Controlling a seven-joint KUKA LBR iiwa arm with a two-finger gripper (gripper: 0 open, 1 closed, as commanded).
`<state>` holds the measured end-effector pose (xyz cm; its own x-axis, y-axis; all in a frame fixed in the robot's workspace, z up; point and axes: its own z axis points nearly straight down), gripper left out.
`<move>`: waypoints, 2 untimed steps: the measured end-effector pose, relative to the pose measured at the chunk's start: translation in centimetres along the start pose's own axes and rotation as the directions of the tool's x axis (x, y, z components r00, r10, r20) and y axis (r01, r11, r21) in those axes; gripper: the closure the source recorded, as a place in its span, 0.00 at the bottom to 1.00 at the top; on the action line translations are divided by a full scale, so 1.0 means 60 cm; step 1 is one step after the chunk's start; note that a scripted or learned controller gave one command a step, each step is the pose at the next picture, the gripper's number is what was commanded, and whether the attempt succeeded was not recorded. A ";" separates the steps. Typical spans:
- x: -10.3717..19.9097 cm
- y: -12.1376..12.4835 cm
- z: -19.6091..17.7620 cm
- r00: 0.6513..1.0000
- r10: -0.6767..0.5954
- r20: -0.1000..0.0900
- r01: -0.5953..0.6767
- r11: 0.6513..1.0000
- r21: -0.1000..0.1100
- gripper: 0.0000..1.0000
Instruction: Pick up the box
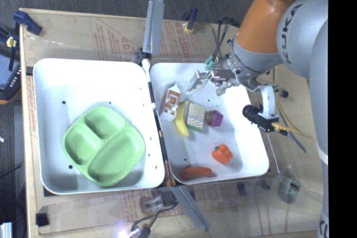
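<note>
In the upper part of the right-hand shallow white bin [254,145], the two-finger metal gripper [207,79] hangs with its fingers apart, clamped on nothing. The small orange-and-white carton box [172,103] lies just below and left of it, near the bin's left wall, touching the yellow banana [181,120]. A patterned green-and-white block [196,116], purple object [213,118], orange pepper [222,154] and red sausage-shaped item [195,172] lie lower. The left bin [50,81] holds a green divided plastic plate [104,146].
</note>
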<state>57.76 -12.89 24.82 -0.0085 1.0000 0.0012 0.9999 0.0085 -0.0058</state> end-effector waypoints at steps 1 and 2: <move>-0.065 -0.027 0.225 0.997 0.076 0.001 -0.076 0.997 -0.003 0.00; -0.090 0.012 0.259 1.000 0.008 0.002 -0.008 1.000 -0.006 0.00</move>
<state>58.44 -18.24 9.26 -0.0004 1.0000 -0.0004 1.0000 0.0004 0.0002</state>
